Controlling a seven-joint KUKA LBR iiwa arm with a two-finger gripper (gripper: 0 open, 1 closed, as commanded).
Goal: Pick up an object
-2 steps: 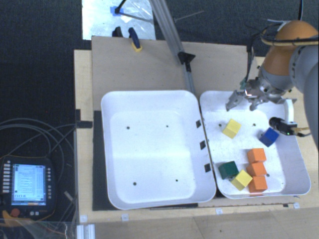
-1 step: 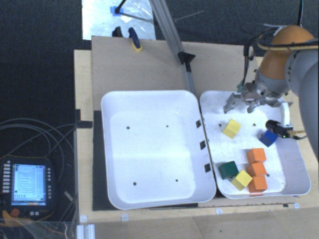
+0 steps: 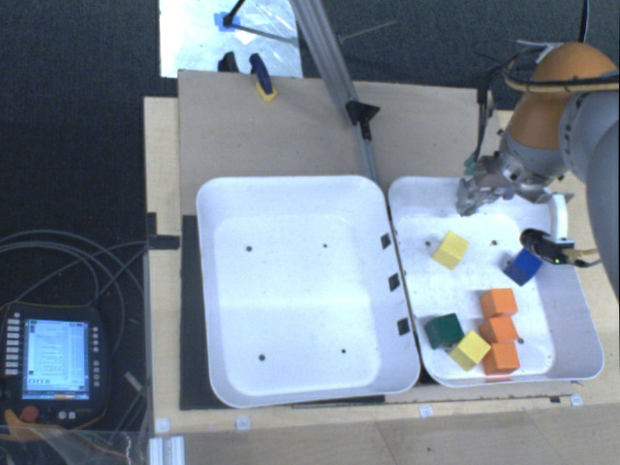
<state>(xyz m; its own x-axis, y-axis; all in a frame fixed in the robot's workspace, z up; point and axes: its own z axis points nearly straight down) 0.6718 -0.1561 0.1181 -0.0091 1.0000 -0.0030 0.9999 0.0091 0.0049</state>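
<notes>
1. The tool (image 3: 475,200) hangs over the far end of the right bin (image 3: 552,318), close to its back rim. I cannot tell whether it is apart or together, and nothing shows clamped in it.
2. The nearest candidate is a yellow cube (image 3: 449,250). It lies on the bin floor, just toward the near side and slightly left of the tool, not touching it.
3. A blue cube (image 3: 522,267) sits on the tool's other side, nearer the right wall and a little farther off.
4. Three orange cubes (image 3: 499,329), a green cube (image 3: 445,331) and a second yellow cube (image 3: 470,350) crowd the near end, well apart from the tool.
5. The coming move likely turns on a short shift near-left, then a descent. The yellow cube stands alone and is turned at a slant to the bin walls, so the tool probably must square to its faces.
</notes>
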